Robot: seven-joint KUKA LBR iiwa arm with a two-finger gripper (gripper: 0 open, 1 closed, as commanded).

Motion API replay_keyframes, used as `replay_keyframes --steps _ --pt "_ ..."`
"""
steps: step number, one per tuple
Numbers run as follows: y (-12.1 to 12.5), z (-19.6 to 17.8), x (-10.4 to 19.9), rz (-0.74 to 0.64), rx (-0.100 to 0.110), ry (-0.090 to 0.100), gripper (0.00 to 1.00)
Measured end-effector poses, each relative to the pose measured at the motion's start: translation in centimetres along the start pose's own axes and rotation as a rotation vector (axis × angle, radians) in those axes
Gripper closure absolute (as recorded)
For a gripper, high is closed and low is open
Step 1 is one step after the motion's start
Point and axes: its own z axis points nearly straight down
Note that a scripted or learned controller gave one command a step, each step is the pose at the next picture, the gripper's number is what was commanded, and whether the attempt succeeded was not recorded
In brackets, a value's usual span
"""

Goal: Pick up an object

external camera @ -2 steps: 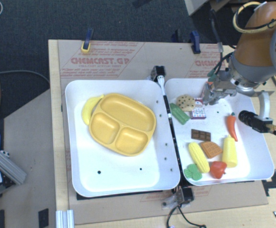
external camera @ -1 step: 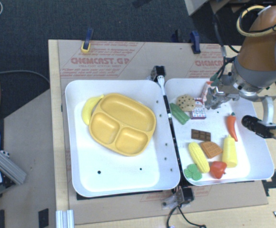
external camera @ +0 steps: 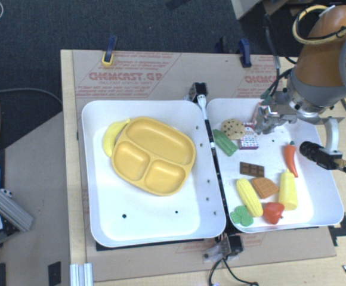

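Taking the black divider (external camera: 212,154) between the two bins as the landmark, the nearest things are found to its right, in the right bin (external camera: 334,210), at the near edge: a green broccoli piece (external camera: 242,216) lies closest to the divider, and a red pepper (external camera: 272,213) is seen beside it, further from the divider. Just beyond these, a corn cob (external camera: 249,196), a brown waffle piece (external camera: 264,187) and a yellow piece (external camera: 288,189) are placed in a row going away from the divider, the waffle piece touching the corn cob. A dark chocolate bar (external camera: 251,170) is seen a little farther back. To the left of the divider, a yellow divided plate (external camera: 153,155) is laid in the left bin (external camera: 101,219), upside up, with a second yellow piece (external camera: 110,138) showing from under its far left rim. Farther back on the right side, an orange carrot (external camera: 290,158) lies well apart from the divider, a green piece (external camera: 225,142) lies just beside the divider, and a small red and white packet (external camera: 249,140) and a round cookie (external camera: 232,127) are near it. The gripper (external camera: 267,121) is held low over the far part of the right bin, just beside the packet; whether its fingers are open or closed cannot be told, and nothing is seen held between them.
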Motion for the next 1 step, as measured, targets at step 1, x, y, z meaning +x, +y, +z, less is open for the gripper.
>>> replay_keyframes --steps 1 --pt "0.55 -1.82 0.63 0.0 -0.003 0.001 1.0"
